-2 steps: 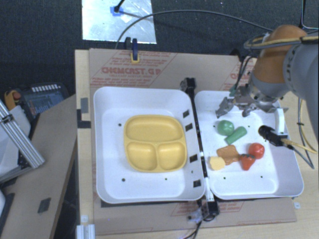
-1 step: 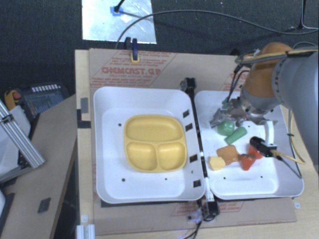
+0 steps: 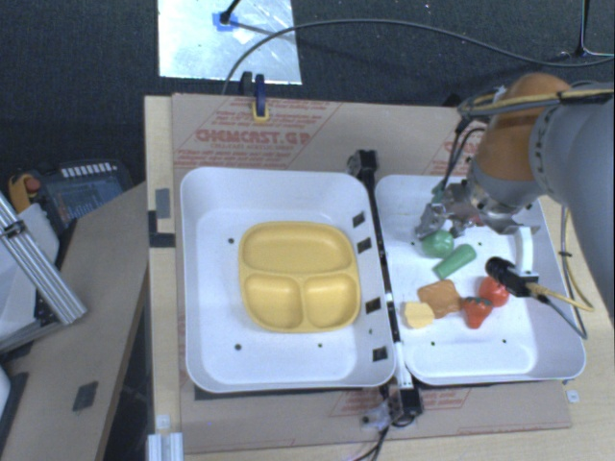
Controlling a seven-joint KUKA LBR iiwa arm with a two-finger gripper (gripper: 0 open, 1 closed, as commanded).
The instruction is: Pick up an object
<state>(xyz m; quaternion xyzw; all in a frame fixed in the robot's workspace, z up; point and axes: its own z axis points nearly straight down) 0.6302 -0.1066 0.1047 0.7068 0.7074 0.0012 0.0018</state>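
Hovering low in the right bin, the end effector sits just above a green rounded toy; whether it is open or closed, I cannot tell; a yellow divided tray lies in the left bin.

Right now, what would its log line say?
gripper: over green piece | bin: right | yellow tray: left bin | lifted: not yet

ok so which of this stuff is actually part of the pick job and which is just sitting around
Part of the job:
claw
green pieces beneath the claw
orange piece
yellow piece
red pieces
right bin holding them

Just lying about:
yellow divided tray
left bin
blue clamp
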